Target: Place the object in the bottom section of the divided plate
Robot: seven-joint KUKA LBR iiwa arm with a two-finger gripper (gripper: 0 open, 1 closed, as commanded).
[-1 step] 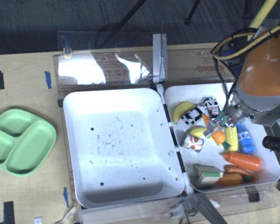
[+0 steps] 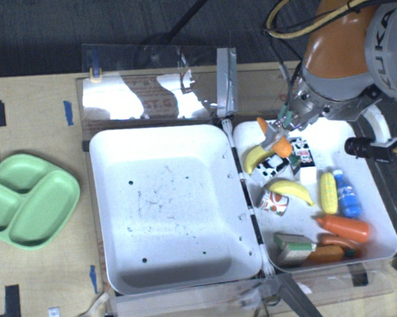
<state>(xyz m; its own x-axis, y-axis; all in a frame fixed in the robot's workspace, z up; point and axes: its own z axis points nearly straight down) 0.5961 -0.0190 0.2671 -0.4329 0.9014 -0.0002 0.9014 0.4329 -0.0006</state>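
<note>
the grey arm with its orange band reaches in from the right and hangs over the far part of the right-hand shallow white bin [image 2: 386, 239], its two-finger gripper [image 2: 286, 122] low above a small orange carrot-shaped piece [image 2: 276, 140]. the view here is crowded and a little blurred, so i cannot tell how the gripper is set or whether it touches the piece; the carrot shape seems the likely object, though that is a judgement.

just beside it lie a yellow plastic banana [image 2: 254, 158] and a black-and-white patterned toy [image 2: 275, 165], with a second yellow banana [image 2: 291, 189], a yellow corn cob [image 2: 328, 192], a blue bottle [image 2: 349, 199] and a red-orange sausage-like toy [image 2: 345, 227] nearer the front. things are heaped close, which makes a clean pick awkward.

the left-hand white bin [image 2: 114, 216] sits between this pile and the pale green divided plate [image 2: 29, 200], which rests on the wooden bench well apart, at far left. its large bottom section faces the near side, so the carry must cross the whole left bin.
</note>
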